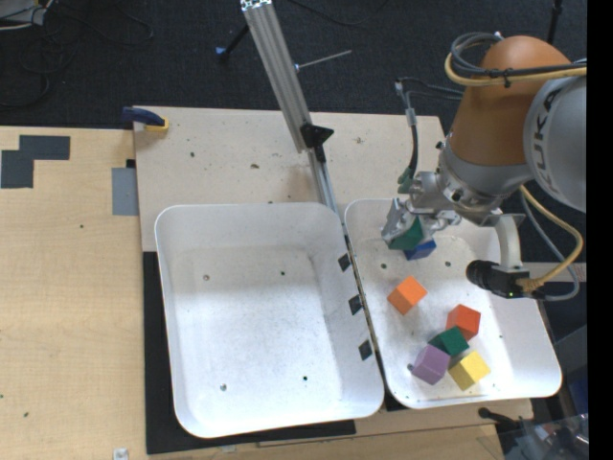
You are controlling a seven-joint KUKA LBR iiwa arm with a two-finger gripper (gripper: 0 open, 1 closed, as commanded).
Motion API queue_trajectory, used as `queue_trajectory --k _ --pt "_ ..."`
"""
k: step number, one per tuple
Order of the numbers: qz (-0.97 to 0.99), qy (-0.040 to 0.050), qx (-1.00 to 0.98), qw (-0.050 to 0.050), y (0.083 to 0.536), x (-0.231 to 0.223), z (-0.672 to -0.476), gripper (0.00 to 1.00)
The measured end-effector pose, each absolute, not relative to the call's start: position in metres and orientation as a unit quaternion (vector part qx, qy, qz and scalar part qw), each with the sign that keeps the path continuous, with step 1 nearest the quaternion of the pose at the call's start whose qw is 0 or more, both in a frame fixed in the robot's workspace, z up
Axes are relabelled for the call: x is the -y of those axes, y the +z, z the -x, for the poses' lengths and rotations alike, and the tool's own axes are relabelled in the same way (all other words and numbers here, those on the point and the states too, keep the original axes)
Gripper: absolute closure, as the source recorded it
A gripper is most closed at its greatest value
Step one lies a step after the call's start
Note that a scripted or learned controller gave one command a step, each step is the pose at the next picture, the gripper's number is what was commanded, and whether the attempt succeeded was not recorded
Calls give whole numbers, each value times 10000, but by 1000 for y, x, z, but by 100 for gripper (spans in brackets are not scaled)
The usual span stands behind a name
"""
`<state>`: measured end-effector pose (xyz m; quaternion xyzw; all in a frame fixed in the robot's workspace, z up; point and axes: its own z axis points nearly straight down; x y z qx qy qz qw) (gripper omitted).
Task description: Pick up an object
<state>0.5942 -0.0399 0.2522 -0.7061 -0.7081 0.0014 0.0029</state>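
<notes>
Gripper: the gripper (410, 226) hangs low over the far end of the right bin, its fingers closed around a green block (412, 235).
Arm: grey arm (536, 132) with its orange band reaches in from the right side.
Left bin: large white left bin (192, 257), just beside its neighbour.
Right bin: white right bin (522, 353) holding all the blocks.
Blue block: blue block (421, 249) right under the green one, touching it.
Loose blocks: orange block (407, 294) nearer me; then red block (464, 319), dark green block (447, 342), purple block (430, 363) and yellow block (468, 370) bunched together, well apart from the fingers.
</notes>
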Motion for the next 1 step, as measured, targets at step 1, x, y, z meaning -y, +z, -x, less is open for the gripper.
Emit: queue_trajectory --k 1 --pt "7056 7 7086 25 256 -13 -592 100"
